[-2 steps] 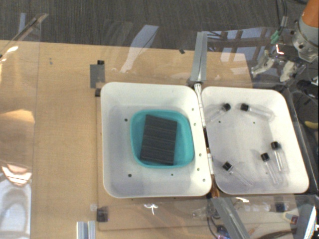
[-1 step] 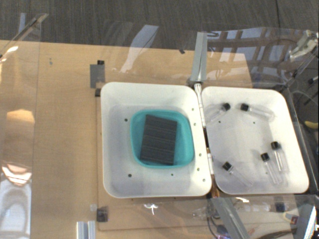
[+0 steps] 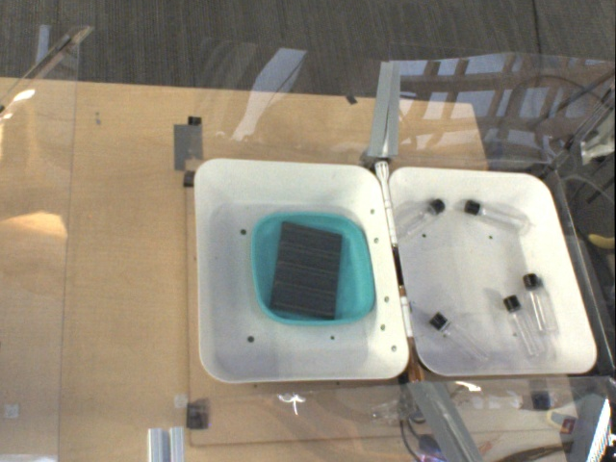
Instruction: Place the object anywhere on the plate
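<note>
Two bins: left bin (image 3: 217,287) holds teal plate (image 3: 262,258) bearing dark block (image 3: 306,270), right bin (image 3: 462,258) holds capped vials (image 3: 535,308).

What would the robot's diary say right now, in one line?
dark ridged block | lying on teal plate | left bin | clear vials in right bin

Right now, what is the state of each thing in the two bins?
Dark ridged block: lying flat on the plate.
Teal plate: upright in the left bin, bearing the block.
Left bin: holds the plate.
Right bin: holds several clear vials with black caps, all lying down.
</note>
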